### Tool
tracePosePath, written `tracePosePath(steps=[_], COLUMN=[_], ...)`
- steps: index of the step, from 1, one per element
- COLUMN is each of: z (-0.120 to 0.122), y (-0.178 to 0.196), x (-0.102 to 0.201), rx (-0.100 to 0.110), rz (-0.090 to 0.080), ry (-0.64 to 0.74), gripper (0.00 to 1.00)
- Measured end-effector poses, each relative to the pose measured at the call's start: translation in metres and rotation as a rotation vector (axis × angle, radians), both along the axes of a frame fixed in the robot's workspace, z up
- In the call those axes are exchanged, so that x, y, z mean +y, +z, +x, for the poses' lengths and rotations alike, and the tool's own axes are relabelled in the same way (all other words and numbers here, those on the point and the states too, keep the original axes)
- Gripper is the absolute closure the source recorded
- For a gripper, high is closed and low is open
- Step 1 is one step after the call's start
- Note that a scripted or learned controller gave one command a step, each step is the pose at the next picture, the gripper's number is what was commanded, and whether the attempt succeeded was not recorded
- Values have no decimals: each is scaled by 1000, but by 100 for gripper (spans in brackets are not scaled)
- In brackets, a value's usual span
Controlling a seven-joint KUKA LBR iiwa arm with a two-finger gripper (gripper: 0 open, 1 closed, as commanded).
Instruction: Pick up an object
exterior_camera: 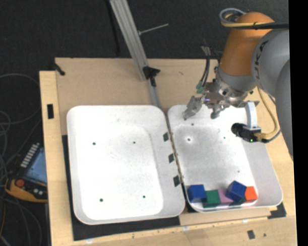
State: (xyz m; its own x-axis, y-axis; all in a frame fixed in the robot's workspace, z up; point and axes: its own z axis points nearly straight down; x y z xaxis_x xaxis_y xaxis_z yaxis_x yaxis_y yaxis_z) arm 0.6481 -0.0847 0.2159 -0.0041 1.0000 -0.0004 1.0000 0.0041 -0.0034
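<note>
Several small blocks lie along the near edge of the right bin (215, 148): a blue block (196, 191), a green block (212, 197), a pale purple piece (225, 197), a second blue block (236, 189) and an orange block (251, 193). My gripper (203, 109) hangs over the far edge of the right bin, well away from the blocks. Its two fingers are spread apart with nothing between them.
The left bin (120, 161) sits beside the right one, with black clips along the seam between them. A slanted metal rail (136, 50) crosses the bench at the back. A black cable and connector (245, 132) hang from the wrist over the right bin.
</note>
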Motion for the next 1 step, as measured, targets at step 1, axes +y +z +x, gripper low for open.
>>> tracePosePath(steps=[1], z=[31], y=[-121], x=[-14], rx=[4], rz=[-5], ry=[1], gripper=[0])
